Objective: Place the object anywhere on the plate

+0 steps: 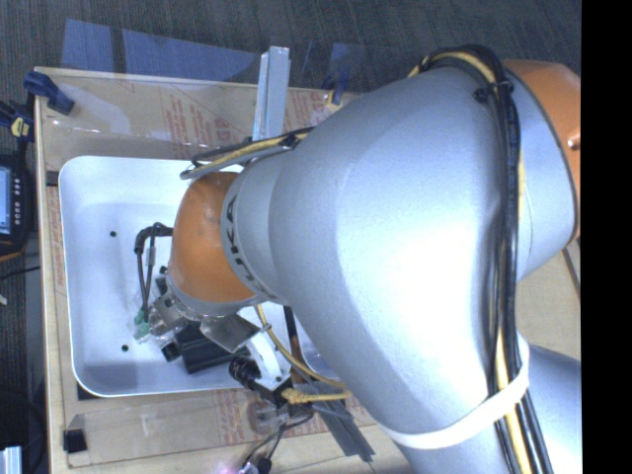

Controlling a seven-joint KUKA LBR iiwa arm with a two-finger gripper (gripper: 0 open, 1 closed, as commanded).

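Reaching in from the right, the grey arm with its orange band [202, 245] covers most of the shallow white bin [89, 205]. Gripper [163, 329] sits low near the bin's front edge, amid black cables; its state cannot be told. Object and plate: whereabouts can't be made out.

A robotics lab or test cell: a big grey industrial arm [395, 265] with an orange band [202, 250] and bundled cables [499, 215] reaches over a white bin [89, 265] on a board tabletop [148, 107] taped at the edges, above dark carpet [197, 8].
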